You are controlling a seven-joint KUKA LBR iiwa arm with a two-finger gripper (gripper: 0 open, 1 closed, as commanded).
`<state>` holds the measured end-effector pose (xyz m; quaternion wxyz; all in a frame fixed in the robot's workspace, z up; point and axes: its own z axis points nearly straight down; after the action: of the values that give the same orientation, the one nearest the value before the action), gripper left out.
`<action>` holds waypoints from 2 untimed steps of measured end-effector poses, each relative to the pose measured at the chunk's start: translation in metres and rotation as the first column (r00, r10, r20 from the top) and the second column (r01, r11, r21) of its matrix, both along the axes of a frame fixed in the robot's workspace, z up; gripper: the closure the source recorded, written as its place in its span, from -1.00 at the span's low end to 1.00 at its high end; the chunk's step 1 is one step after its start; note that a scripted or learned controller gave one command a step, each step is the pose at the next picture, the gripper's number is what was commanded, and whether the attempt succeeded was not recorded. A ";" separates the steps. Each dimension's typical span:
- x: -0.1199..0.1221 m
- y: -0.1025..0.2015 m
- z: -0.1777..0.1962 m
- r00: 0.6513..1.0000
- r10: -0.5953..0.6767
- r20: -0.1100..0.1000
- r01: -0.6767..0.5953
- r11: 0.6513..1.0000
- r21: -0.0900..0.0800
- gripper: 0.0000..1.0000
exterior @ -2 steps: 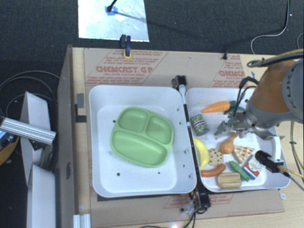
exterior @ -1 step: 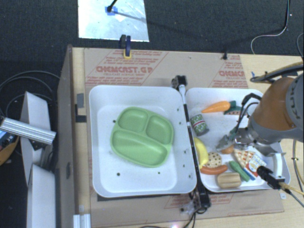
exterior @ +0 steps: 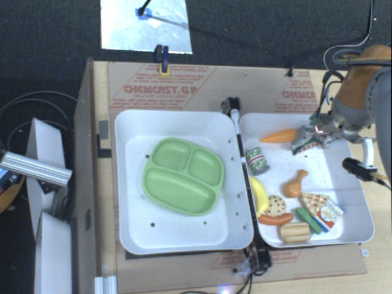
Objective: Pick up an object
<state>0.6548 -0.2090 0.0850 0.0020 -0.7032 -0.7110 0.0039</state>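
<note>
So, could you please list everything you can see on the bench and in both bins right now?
green tray: 1, green, three compartments, in left bin
carrot: 1, orange, far side of right bin
can: 1, green-labelled, right bin near the divider
chicken drumstick: 1, tan, right bin centre
banana: 1, yellow, by the divider
cookie: 1, speckled, beside banana
hot dog: 1, near edge
pizza slice: 1, near right
gripper: 1, grey, low beside the carrot

Green plate (exterior: 182, 176), orange carrot (exterior: 279, 136), yellow banana (exterior: 259, 195), white bins (exterior: 131, 133)
</note>
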 end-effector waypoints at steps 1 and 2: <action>-0.002 0.003 0.011 1.000 -0.005 0.006 0.005 1.000 0.003 1.00; -0.015 0.060 0.067 1.000 -0.005 0.011 0.005 1.000 0.003 1.00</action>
<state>0.6398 -0.1490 0.1515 -0.0010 -0.7049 -0.7093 -0.0009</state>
